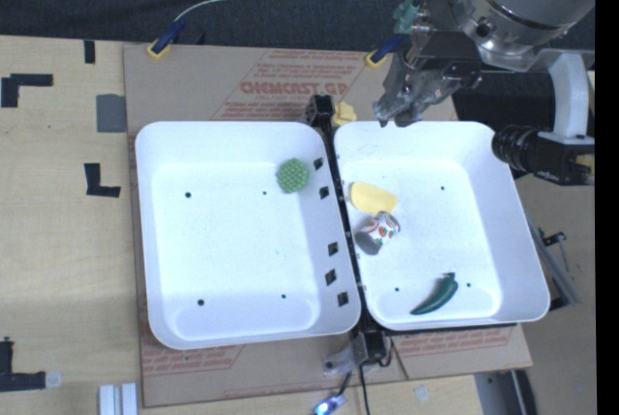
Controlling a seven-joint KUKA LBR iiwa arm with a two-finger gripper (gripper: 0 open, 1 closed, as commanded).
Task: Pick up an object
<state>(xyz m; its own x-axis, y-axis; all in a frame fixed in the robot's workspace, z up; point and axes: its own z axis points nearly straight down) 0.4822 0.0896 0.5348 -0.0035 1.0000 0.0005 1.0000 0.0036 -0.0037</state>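
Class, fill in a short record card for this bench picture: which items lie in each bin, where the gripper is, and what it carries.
left bin: green ball
right bin: yellow piece, small red and white object, green pepper
gripper: above the right bin's far rim, near the divider
carried: nothing seen between the jaws

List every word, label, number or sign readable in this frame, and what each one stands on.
"CHEMCAST": red print on the brown sheet under the bins, seen upside down; reading uncertain.
Smaller red print on that sheet near the front edge: too blurred to read.
Red and white markings on the small can in the right bin: too small to read.
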